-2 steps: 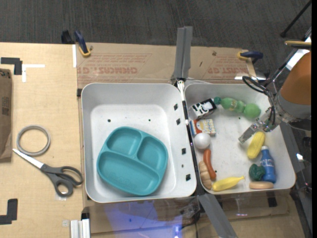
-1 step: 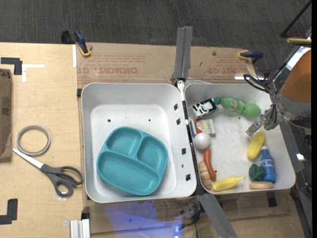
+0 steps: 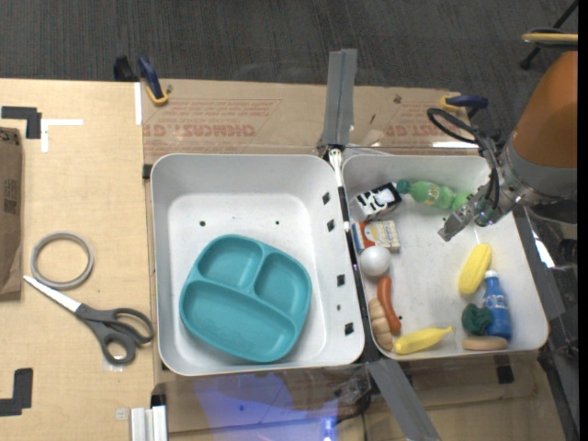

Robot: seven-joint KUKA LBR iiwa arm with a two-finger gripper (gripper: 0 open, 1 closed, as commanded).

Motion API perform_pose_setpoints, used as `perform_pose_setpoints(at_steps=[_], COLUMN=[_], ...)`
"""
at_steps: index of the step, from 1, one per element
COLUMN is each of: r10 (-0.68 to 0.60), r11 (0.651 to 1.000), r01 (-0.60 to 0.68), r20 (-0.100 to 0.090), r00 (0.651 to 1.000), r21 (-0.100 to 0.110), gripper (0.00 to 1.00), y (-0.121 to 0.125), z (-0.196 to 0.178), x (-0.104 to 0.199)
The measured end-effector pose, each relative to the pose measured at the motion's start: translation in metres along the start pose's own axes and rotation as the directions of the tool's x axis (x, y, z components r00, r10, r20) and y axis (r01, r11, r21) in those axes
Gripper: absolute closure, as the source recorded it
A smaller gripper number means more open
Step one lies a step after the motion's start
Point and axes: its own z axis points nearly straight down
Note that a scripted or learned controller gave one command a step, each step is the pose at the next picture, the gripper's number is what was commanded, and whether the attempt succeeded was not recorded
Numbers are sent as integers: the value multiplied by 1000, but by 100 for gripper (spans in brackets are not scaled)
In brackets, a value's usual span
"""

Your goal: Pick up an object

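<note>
right bin (image 3: 432,352), near edge: yellow banana (image 3: 423,340), green-and-blue items partly overlapped, hard to identify | corn cob (image 3: 475,267) sits at 6 o'clock of gripper (image 3: 464,217), near, apart | gripper: finger state cannot be told | arm cut off at 3 o'clock

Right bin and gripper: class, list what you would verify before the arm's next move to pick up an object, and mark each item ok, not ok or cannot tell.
1. Gripper is over the right bin, where the objects lie: ok.
2. Nothing between the fingers yet: ok, none seen there.
3. Fingers open enough to grasp: cannot tell.
4. A free target nearby: ok, the yellow corn lies apart from its neighbours, just below the gripper.
5. Gripper centred over the yellow corn: not ok, it sits up and to the left of it.
6. Left bin holds a teal divided plate, away from the arm's path: ok.
</note>
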Motion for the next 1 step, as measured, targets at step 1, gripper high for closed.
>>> perform_pose_setpoints(at_steps=[1], r10=[-334], r11=[943], r01=[334], r20=[-1], r00=[943], r21=[0], gripper=[100], y=[-35], z=[133], x=[-38])
